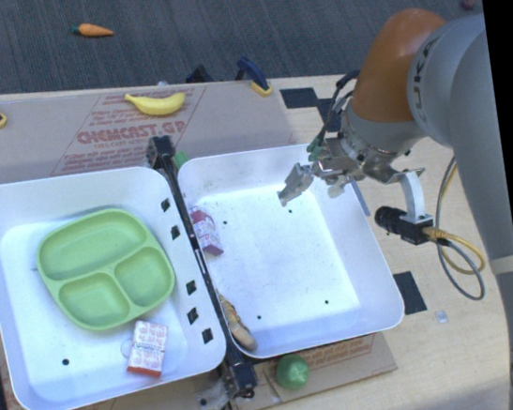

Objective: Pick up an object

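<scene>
Pick not yet made, by my reading; gripper hangs over the upper right part of the right bin, nothing visible between its fingers; whether it is wide or narrow I cannot tell at this angle. Candidate objects lie well apart from it: small red-and-white carton against the right bin's left wall; tan peanut-shaped item in its lower left corner. Left bin holds a green divided tray and a red-and-white box. Outside the bins: banana, green ball, carrot on the floor. Approach, descent, grasp and lift all remain.
</scene>
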You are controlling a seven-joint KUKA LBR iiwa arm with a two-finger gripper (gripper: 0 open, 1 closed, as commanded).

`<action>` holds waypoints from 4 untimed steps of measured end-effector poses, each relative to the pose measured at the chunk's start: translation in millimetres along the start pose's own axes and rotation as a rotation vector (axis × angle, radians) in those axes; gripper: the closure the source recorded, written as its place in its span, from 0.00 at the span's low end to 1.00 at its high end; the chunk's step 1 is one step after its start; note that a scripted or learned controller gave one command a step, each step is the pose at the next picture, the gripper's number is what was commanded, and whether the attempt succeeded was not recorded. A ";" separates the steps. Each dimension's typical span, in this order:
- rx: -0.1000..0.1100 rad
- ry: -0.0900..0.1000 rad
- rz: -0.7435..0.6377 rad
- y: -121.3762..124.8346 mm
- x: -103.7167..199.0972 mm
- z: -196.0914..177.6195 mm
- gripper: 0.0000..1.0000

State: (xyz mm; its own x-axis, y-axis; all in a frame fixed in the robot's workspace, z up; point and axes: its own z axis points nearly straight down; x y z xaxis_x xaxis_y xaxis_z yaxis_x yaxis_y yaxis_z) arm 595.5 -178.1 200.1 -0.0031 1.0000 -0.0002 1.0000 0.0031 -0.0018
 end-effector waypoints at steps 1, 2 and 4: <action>0.000 0.001 -0.002 61.0 -32.3 38.7 0.00; 0.002 0.000 -0.002 -14.4 11.8 29.3 0.00; -0.001 0.001 -0.002 61.4 -32.4 36.4 0.00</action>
State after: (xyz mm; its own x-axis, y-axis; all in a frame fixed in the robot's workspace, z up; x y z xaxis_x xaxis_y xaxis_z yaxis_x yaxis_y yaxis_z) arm 656.9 -210.4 163.5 -0.0056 1.0000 0.0010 1.0000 0.0056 -0.0005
